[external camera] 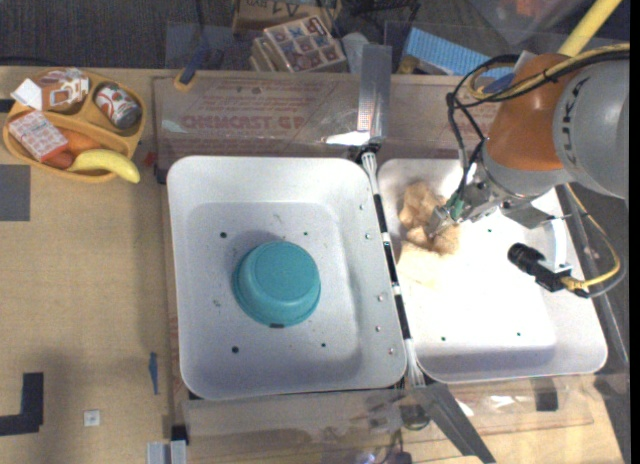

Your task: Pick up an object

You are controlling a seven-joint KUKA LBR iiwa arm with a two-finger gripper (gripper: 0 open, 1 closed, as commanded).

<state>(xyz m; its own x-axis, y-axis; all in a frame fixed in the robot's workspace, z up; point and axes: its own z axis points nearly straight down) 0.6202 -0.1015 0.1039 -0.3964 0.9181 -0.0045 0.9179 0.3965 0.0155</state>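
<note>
A tan, lumpy soft object (420,214) lies in the right bin (520,352), near its upper left corner. My gripper (447,214) hangs directly over the object's right side, its tips down at the lump. The grey arm with its orange band (530,127) reaches in from the right above it. A teal upturned bowl (278,282) sits in the middle of the left bin (210,202).
A black cylindrical part (535,264) juts from the arm over the right bin. A yellow tray (70,127) with a banana and toy food rests on the bench at the far left. Clutter and cables lie behind the bins.
</note>
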